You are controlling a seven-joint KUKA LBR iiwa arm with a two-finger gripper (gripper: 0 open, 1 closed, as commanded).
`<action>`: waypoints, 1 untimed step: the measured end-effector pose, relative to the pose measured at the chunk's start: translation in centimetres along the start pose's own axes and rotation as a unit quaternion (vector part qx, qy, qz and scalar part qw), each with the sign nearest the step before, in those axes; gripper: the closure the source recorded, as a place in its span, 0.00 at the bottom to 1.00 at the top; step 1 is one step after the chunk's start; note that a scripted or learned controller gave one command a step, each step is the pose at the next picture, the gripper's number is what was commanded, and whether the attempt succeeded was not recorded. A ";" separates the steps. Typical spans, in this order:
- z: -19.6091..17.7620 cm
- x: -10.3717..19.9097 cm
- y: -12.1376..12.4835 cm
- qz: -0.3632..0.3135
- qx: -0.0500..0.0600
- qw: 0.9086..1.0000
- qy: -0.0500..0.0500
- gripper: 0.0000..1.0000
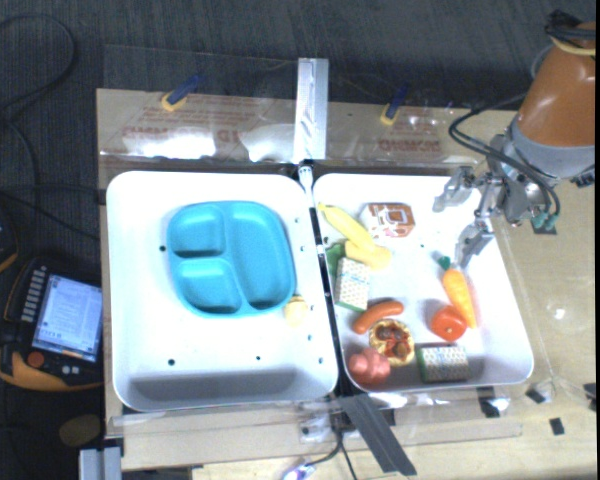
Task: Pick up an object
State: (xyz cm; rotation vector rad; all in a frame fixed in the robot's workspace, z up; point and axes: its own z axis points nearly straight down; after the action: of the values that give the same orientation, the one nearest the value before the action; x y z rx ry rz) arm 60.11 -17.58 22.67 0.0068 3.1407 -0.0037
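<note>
The gripper (467, 215) hangs over the far right part of the right bin (515, 343), its fingers spread wide apart with nothing between them. Just near of it lies the carrot (459, 293), touching a tomato (448, 323). A banana (352, 234) lies further left. The left bin (140, 368) holds a blue tray (230, 256)

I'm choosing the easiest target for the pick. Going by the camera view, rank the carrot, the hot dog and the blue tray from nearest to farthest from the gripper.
Gripper is over the right bin's upper right.
1. Carrot, just below it, right bin.
2. Hot dog, lower middle of the right bin.
3. Blue tray, in the left bin.
</note>
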 end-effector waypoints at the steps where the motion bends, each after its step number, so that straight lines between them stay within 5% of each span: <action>1: 13.1 -0.6 -4.3 0.111 0.000 0.994 0.000 0.00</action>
State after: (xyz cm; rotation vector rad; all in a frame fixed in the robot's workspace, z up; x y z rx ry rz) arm 60.69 -21.96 9.57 0.3564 3.1192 -0.0037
